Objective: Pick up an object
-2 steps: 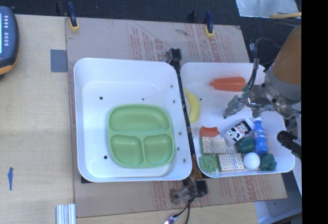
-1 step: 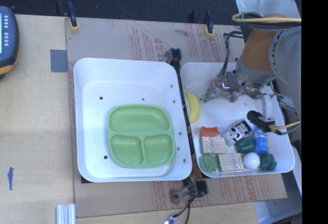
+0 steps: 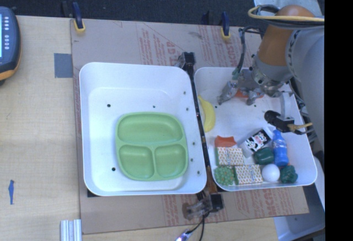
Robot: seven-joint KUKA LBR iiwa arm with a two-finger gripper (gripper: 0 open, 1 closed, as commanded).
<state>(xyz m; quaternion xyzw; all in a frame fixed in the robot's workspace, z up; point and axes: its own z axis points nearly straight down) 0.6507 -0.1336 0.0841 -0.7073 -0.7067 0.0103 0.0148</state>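
My gripper (image 3: 237, 98) hangs over the far part of the right bin (image 3: 242, 118), its two fingers spread apart with bare bin floor showing between the tips. A small orange bit (image 3: 242, 91) shows right at the gripper's body; what it is I cannot tell. Nearer the front of this bin lie a yellow banana (image 3: 208, 114) against the left wall, an orange-red piece (image 3: 224, 141), two cracker-like squares (image 3: 230, 155), a black-and-white packet (image 3: 256, 141), a blue bottle (image 3: 280, 150), a white ball (image 3: 270, 172) and green items (image 3: 225, 176).
The left bin (image 3: 99, 91) holds a green divided plate (image 3: 151, 146). A dark clip (image 3: 188, 59) sits where the two bins meet at the back. A grey-and-orange device (image 3: 8, 41) rests at the bench's far left.
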